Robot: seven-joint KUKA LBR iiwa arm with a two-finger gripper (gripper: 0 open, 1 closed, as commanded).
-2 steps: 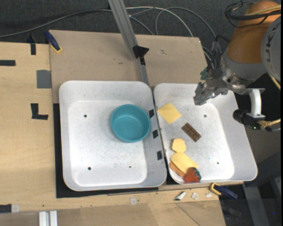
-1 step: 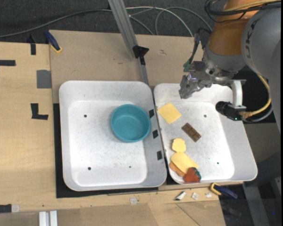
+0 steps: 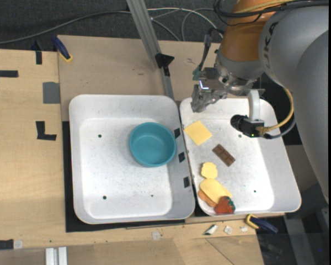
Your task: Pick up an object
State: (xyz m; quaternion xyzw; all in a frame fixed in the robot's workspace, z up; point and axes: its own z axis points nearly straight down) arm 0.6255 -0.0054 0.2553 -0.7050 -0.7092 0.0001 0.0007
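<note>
One pincer (image 3: 201, 101) above the right bin's (image 3: 276, 164) far corner; finger spread unclear; no object visibly between them.

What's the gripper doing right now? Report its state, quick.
Gripper: above the far left corner of the right bin, near the yellow cheese slice. Nothing seen between its fingers; open or closed cannot be told.

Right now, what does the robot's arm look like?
The arm is fat, round and smooth grey, with a shiny orange band near the wrist. Yellow and black cables loop around it. Its tool is small, grey metal.
</note>
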